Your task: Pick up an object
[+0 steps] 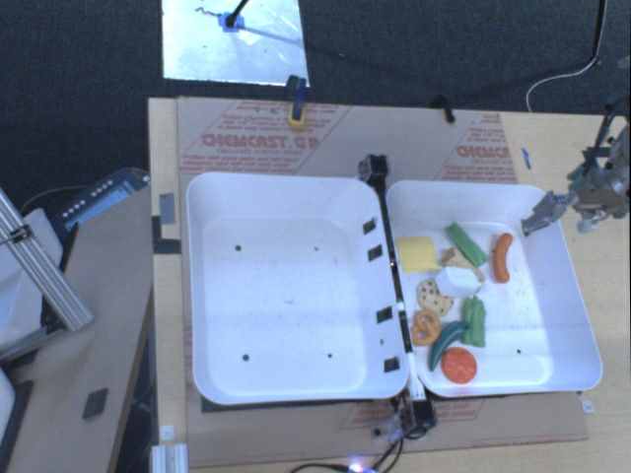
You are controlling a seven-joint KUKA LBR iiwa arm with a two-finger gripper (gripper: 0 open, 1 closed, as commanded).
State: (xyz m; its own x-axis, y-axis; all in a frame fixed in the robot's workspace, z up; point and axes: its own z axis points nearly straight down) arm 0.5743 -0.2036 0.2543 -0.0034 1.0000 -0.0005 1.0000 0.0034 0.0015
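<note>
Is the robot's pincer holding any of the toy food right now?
No, nothing is held. The pincer hangs over the right bin's far right edge, apart from the toy food. The closest piece, the orange sausage, lies untouched in the bin.

arm in from right edge, mostly cropped, gripper [560, 208] low and tilted left, one finger [540, 215] angled down-left, second finger out to the right, jaws spread

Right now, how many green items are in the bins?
3, all in the right bin: a light green stick near the back, a green piece at the centre, and a dark green pepper-like piece beside it, nearer the front. Others may be hidden under the pile.
</note>
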